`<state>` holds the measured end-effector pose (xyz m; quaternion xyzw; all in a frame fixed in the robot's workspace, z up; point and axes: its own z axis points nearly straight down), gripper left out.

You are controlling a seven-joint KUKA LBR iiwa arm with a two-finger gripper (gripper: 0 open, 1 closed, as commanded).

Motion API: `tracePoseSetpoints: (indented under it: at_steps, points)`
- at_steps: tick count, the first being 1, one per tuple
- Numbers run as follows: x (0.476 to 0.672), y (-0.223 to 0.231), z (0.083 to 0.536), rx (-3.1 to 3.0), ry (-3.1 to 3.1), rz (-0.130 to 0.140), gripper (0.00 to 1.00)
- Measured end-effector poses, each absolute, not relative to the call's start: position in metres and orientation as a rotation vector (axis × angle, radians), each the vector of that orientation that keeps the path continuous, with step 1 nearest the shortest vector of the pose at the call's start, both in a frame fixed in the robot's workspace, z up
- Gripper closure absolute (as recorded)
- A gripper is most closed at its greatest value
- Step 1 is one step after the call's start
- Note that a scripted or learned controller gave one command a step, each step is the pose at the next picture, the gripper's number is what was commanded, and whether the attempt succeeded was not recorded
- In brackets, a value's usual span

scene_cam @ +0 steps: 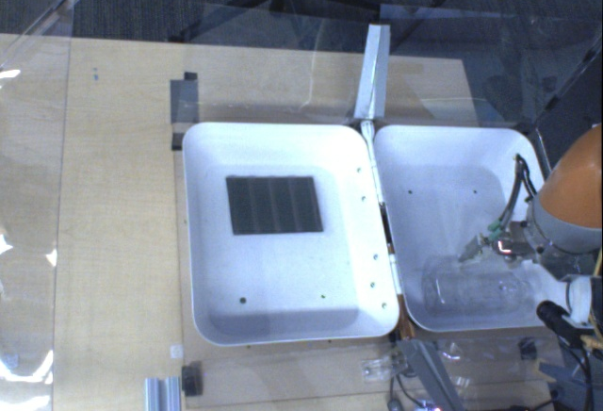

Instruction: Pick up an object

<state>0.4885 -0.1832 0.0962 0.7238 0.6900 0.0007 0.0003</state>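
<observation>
Bins sit side by side on the table (104, 211). The left bin (203, 239) holds a dark ribbed rectangular pad (274, 205) lying flat. A clear plastic bottle (476, 291) lies on its side in the right bin (443, 155), near that bin's front wall. The arm (573, 197) hangs over the right bin's right side, its claw (490, 247) low, just behind the bottle; whether the claw stands apart or together cannot be told. This looks like the approach step, with nothing lifted yet. Next, the claw likely needs to come forward over the bottle, straddle its round body, and close firmly, since the smooth, see-through plastic may roll or slip.
</observation>
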Motion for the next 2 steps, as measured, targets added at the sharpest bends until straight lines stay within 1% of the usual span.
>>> tracePoseSetpoints:
  at_steps: [1, 2]
  points:
    - [0.508, -0.194, 0.209, 2.503, 1.881, 0.007, 0.00]
    - [0.522, -0.115, 0.096, 2.512, 1.888, 0.000, 0.00]
